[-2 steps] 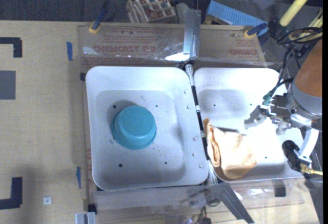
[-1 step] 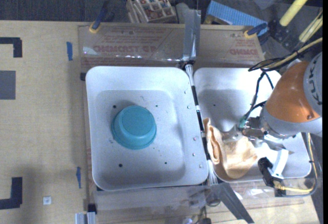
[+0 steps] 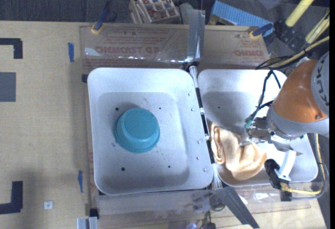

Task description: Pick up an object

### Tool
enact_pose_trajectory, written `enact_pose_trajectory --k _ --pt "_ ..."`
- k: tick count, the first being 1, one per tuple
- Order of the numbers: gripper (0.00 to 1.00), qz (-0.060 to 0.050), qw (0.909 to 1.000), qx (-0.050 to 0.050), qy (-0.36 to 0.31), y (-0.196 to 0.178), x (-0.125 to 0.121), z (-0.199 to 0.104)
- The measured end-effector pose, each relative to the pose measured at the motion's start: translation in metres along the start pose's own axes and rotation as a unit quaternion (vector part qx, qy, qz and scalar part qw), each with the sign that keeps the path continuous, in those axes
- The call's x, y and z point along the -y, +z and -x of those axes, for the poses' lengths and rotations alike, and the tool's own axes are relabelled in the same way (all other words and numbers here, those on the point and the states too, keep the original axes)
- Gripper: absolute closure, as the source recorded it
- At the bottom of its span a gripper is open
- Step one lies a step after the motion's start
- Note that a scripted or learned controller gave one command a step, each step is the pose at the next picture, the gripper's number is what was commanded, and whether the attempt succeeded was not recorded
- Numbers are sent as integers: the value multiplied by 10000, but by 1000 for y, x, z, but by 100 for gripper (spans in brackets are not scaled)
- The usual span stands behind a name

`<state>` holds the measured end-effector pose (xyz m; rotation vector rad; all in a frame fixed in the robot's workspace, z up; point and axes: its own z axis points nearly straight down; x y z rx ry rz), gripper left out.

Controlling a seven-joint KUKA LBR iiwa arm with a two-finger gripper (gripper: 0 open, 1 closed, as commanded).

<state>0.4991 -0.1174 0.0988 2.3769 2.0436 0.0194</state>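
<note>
A: Where is the arm [image 3: 301,102] working right now?

B: It is reaching into the right bin [image 3: 225,84] from the right side, and the jaws are hanging low over the tan cloth [image 3: 235,153], which is lying crumpled against that bin's near left corner.

A: Are the jaws pinching the cloth?

B: I cannot tell. The wrist is covering them, so whether they are spread or pressed together is not showing. The cloth is lying slack on the bin floor, so I am not counting it as held.

A: What is worrying you, then?

B: The cloth is bunching up against the bin wall by the divider. If the jaws are coming down on the flat edge of a fold, they may be closing on a single thin layer, and it could be slipping free as the arm is rising. The wall may also be blocking one side of the jaws.

A: Anything else?

B: The black cable [image 3: 267,86] is looping near the wrist and could be snagging.

A: And the other object?

B: The teal bowl [image 3: 137,129] is sitting upside down in the middle of the left bin [image 3: 104,86], well apart from the arm. Its smooth rounded shell is looking hard to pinch anyway.
</note>
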Motion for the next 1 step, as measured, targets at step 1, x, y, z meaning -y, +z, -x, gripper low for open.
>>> enact_pose_trajectory --k 1 --pt "100 -63 9898 21 -1422 -84 -2 -30"
